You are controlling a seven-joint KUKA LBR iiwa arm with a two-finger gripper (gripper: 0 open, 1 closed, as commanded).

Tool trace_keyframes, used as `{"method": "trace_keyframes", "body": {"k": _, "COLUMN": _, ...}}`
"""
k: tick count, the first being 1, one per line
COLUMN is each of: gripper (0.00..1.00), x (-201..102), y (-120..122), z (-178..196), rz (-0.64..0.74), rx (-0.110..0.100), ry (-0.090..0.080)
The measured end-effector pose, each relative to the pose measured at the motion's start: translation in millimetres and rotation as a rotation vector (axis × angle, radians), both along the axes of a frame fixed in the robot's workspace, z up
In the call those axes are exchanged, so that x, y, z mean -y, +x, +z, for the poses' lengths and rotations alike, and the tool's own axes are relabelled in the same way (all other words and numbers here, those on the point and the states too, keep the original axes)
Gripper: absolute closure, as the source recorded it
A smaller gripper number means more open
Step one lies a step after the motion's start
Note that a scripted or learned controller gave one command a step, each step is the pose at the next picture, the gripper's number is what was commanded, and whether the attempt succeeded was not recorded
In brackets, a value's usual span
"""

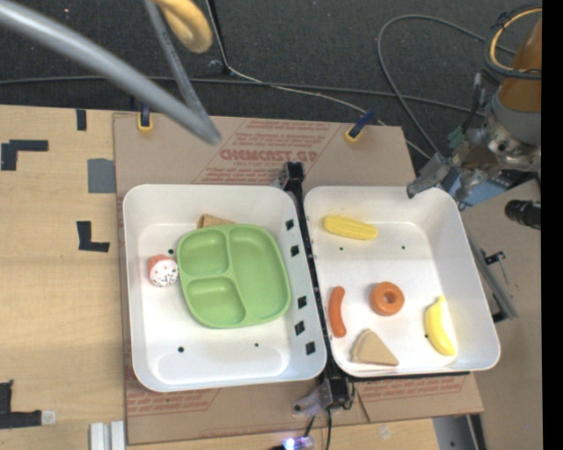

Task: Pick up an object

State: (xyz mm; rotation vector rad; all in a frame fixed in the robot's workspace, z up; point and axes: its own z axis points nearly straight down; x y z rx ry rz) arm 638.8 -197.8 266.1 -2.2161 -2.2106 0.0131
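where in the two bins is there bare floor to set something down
Left white bin: a bare strip along the near edge, below the green divided plate. Right white bin: open floor between the yellow corn cob and orange ring. Its near half is crowded: red sausage, tan wedge, yellow banana.

The light is bright and even, seeming to come from overhead. The two white bins [141,334] read nearly blown out on their floors, with only thin soft shadows along their inner walls and under the green plate [233,272]. Shadows under the small things in the right bin are short and faint. A grey bar [106,61] across the top left is heavily blurred, well out of focus, as is a yellow blob [186,22] beside it. The dark cloth [352,44] at the top keeps little detail. The arm [515,97] at the right edge is slightly soft.
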Motion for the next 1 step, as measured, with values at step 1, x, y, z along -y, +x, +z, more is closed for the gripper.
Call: {"method": "trace_keyframes", "body": {"k": 1, "gripper": 0.00, "x": -0.7, "y": 2.1, "z": 8.8, "rz": 0.004, "rx": 0.013, "ry": -0.003}}
